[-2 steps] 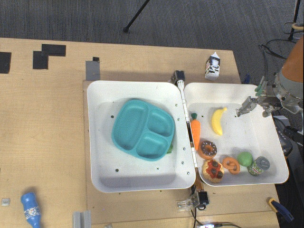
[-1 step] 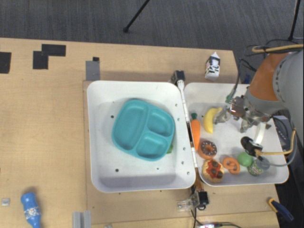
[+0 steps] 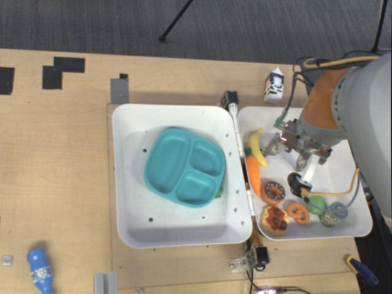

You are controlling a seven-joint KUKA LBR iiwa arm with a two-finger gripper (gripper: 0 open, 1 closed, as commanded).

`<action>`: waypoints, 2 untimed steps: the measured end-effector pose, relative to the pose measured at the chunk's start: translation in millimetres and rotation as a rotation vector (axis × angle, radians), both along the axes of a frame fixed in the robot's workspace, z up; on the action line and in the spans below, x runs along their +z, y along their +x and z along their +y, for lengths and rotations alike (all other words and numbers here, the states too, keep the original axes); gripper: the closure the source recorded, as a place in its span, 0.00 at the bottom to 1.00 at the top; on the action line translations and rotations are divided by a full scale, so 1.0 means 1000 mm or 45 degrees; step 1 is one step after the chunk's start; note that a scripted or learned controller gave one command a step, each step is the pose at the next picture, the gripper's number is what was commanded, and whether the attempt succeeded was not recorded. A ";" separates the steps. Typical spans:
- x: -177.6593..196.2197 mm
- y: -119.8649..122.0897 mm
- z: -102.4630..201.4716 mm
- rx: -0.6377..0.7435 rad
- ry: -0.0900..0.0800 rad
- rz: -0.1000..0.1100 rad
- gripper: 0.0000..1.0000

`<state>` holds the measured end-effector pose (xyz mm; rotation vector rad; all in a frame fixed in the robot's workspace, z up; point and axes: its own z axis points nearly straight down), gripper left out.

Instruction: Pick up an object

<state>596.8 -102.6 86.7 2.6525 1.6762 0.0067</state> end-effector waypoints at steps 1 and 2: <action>-0.002 0.072 -0.010 0.100 0.002 0.009 0.00; 0.000 -0.050 -0.003 0.160 0.000 0.003 0.00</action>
